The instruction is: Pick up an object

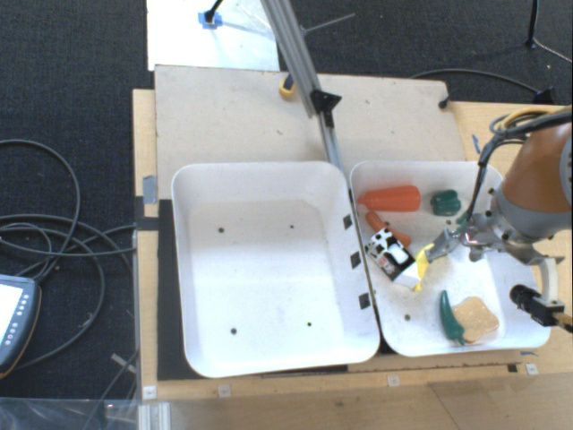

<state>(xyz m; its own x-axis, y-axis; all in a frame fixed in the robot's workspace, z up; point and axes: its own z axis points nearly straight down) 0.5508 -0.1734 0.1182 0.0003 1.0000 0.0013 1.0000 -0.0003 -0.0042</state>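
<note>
Over the right bin, the gripper hangs low among the objects, its metal fingers pointing toward the yellow piece that lies just beside them. Whether the jaws are spread or pressed together I cannot tell — the fingers are small and merge with the white floor of the bin — and nothing can be made out between them, so I would not call anything held.

Just left of the yellow piece sits a black-and-white block, touching or nearly touching it, with a small orange thing tucked behind the block. Farther back lie an orange cylinder and a dark green lump, apart from each other. Toward the front of the bin a green pepper-shaped piece rests against a tan bread-like slab. The left bin stands alongside, sharing the middle wall.

My reading is that the step in hand is the approach or the descent onto a target, most likely the yellow piece, and that the pick is not yet made. The next move calls for the fingers to straddle that piece cleanly and close on it without catching the block beside it — the two are crowded together, so a slightly off line could nudge both or pinch neither. Then a straight lift would show whether the grasp took.
</note>
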